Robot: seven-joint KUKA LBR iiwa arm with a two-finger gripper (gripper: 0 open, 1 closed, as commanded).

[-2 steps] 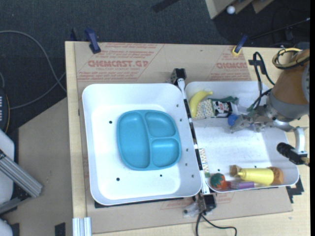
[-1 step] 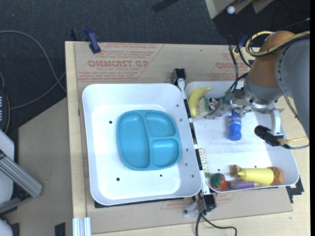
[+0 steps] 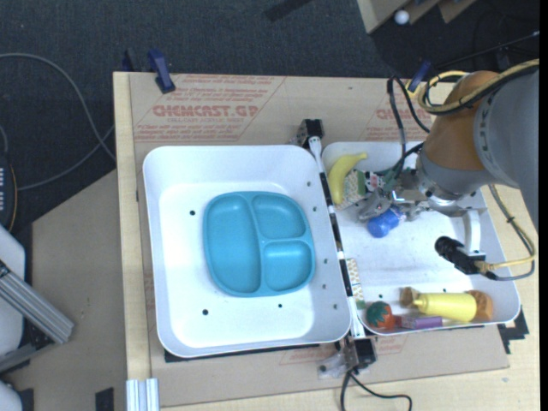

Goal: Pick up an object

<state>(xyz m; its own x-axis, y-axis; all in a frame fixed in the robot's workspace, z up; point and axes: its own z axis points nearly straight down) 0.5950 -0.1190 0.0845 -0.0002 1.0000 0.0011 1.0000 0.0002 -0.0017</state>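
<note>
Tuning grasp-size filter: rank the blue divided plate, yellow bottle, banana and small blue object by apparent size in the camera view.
1. blue divided plate, by far
2. yellow bottle
3. banana
4. small blue object

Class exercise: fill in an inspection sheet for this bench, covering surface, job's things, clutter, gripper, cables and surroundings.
Surface: bench bears left bin and right bin.
Job's things: banana, blue piece and yellow bottle lie in right bin.
Clutter: blue plate in left bin.
Gripper: gripper over right bin, beside blue piece.
Cables: black cable on floor, left of bench.
Surroundings: dark floor; blue clamp at bench corner.
</note>
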